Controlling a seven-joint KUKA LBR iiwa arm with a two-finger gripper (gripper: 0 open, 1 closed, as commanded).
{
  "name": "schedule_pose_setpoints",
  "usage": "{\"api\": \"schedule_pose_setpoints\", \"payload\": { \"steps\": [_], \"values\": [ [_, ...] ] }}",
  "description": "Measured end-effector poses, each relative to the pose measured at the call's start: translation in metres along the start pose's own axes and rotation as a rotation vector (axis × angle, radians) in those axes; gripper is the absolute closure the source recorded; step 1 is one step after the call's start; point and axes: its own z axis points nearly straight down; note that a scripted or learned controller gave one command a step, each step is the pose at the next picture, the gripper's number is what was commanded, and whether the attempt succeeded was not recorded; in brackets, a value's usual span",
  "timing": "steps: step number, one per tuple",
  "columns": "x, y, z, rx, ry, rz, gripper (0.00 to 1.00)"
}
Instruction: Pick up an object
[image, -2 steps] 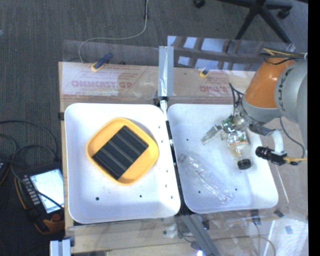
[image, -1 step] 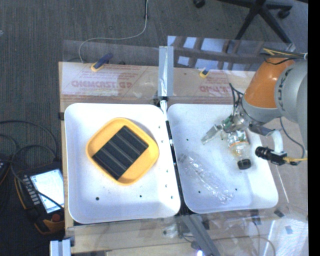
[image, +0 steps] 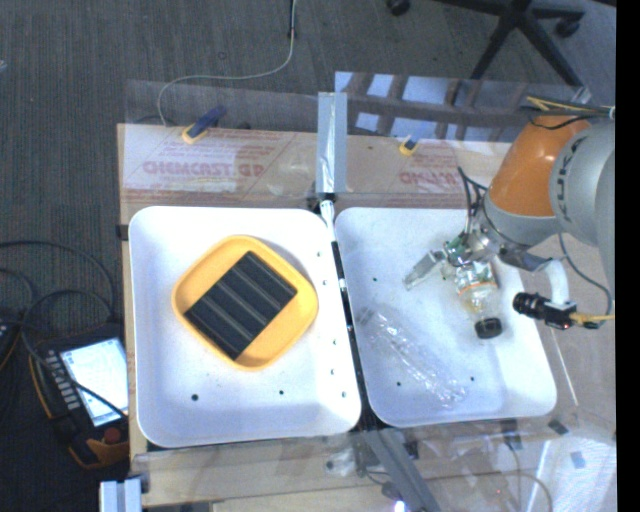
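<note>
— On the desk (image: 230, 165), what sits in the two bins?

— Left bin (image: 160, 400) carries a yellow dish (image: 195, 280) with rounded corners, and a black ribbed pad (image: 242, 303) lies in it, turned at a slant. Right bin (image: 520, 385) has a clear plastic bottle (image: 412, 355) lying on its side near the middle (hard to make out against the white), running from upper left toward lower right.

— And the arm?

— Arm (image: 560, 175) comes in from the right, grey with its orange band over the far right corner of the right bin. The claw (image: 462, 258) hangs over the upper part of that bin, with a small clear bottle (image: 477, 290) just below it and a small black cap (image: 488, 327) a bit lower. A thin grey piece sticks out to the left of the claw.

— Spread or pinching?

— Cannot tell; the wrist and the clutter around it blur together from this angle. Whether the small clear bottle touches the claw is also unclear.

— Anything beside the bins?

— A handheld screen (image: 85, 375) with cables lies on the floor to the left, and a blue-and-yellow clip (image: 203, 123) sits at the far edge of the desk.
</note>
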Motion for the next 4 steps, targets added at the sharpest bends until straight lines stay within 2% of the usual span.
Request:
{"api": "schedule_pose_setpoints", "payload": {
  "steps": [1,2,3,4],
  "values": [
    [0.0,0.0,0.0,-0.001,0.001,0.03,0.0],
    [-0.006,-0.002,-0.009,0.001,-0.02,0.033,1.0],
    [0.05,0.065,-0.082,0.017,-0.032,0.007,1.0],
    [0.05,0.065,-0.082,0.018,-0.032,0.008,0.0]
  ]
}}
